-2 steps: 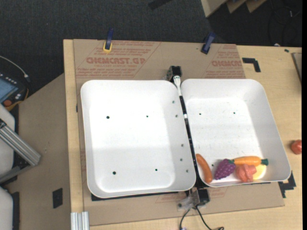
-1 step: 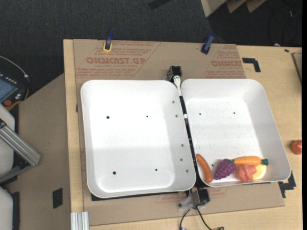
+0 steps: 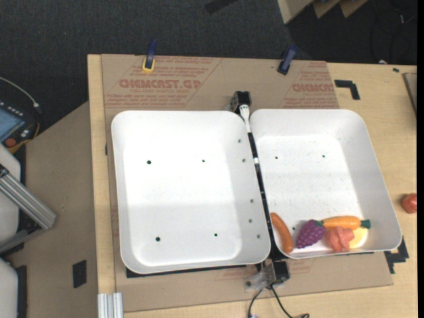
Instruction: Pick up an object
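Several toy foods lie along the near edge of the right bin. An orange sausage-shaped piece rests against the bin's left wall. Beside it sits a purple bunch of grapes. A carrot with a green tip lies to the right of the grapes, above a red piece and a pale yellow piece.
The left bin sits beside the right one on a brown cardboard sheet. Two clamps hold the sheet at the back. A small red object lies on the bench to the right of the bins. Cables run at the front.
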Tool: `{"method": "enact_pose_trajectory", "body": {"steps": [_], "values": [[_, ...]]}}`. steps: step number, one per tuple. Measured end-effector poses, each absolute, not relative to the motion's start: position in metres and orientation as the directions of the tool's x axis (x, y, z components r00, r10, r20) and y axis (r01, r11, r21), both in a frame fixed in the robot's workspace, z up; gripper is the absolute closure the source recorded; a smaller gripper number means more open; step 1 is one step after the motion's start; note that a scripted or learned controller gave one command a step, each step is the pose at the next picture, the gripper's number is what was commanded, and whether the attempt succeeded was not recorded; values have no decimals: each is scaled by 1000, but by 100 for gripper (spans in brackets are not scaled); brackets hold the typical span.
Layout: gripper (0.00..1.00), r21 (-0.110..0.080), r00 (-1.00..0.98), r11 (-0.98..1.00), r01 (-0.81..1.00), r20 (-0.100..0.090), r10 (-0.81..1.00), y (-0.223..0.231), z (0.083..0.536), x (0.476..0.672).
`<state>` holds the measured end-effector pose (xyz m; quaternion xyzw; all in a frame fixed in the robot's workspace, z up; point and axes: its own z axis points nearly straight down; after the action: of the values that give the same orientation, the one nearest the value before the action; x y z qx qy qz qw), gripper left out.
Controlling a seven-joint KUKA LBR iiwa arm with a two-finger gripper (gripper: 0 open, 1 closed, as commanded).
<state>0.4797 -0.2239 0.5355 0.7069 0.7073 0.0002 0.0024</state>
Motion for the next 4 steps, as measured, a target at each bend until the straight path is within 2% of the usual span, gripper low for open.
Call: {"method": "enact_pose_trajectory", "body": {"steps": [4], "values": [[100, 3, -1, 1, 1000, -3, 1000, -224, 535, 480]]}}
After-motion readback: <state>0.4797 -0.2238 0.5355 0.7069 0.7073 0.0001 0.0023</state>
